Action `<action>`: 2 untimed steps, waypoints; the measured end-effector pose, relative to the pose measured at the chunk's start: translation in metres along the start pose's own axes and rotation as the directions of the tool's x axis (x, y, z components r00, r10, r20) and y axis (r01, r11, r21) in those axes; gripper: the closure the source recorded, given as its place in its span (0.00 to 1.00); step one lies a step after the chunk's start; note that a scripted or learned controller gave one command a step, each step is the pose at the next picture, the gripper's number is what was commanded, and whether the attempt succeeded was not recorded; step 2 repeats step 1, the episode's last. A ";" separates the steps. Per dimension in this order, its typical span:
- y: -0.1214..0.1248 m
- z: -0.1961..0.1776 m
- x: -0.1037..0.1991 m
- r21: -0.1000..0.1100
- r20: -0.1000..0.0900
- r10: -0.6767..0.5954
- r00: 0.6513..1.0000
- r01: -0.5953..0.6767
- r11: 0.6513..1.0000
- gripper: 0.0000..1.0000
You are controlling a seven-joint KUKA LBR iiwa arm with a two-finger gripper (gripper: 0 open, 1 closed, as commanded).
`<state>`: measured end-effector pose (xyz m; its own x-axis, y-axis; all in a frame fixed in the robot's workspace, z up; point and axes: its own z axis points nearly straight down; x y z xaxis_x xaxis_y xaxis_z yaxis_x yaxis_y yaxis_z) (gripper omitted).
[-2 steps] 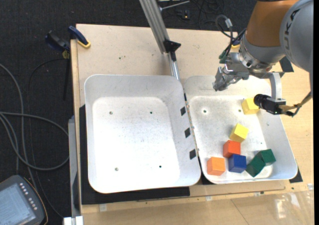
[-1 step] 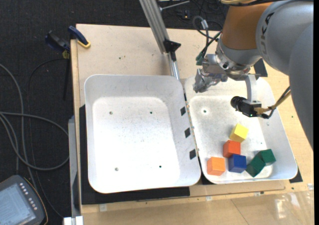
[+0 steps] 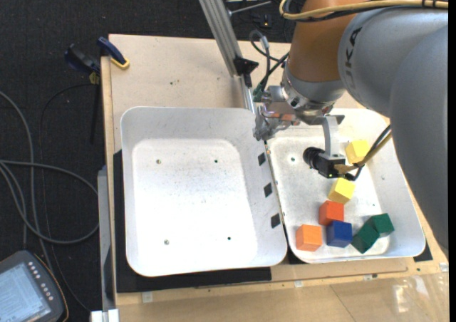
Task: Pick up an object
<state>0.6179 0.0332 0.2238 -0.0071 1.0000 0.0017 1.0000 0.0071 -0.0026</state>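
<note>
Currently my hand [image 3: 273, 120] hovers over the right bin's [image 3: 296, 189] far corner; I cannot tell its opening. A yellow block [image 3: 343, 190] lies nearby, probably light and stiff; I'd pinch opposite flat sides.

A robotics lab: plywood bench [image 3: 178, 71], loose floor cables [image 3: 50, 165], a teach pendant [image 3: 25, 288]

A pale bench [image 3: 178, 71] is being seen from above, with two shallow white bins being borne on it side by side, edges touching. The left bin [image 3: 185, 192] is being underlaid by a black sheet [image 3: 192, 276]; the right bin [image 3: 299, 192] is being crowded toward the near right corner. A blue-and-yellow clamp [image 3: 107, 53] is being gripped onto the far left corner.
</note>
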 end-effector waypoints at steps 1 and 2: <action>-0.011 0.006 0.057 0.000 0.000 0.000 1.000 0.000 1.000 1.00; -0.011 0.006 0.057 0.000 0.000 0.000 1.000 0.000 1.000 1.00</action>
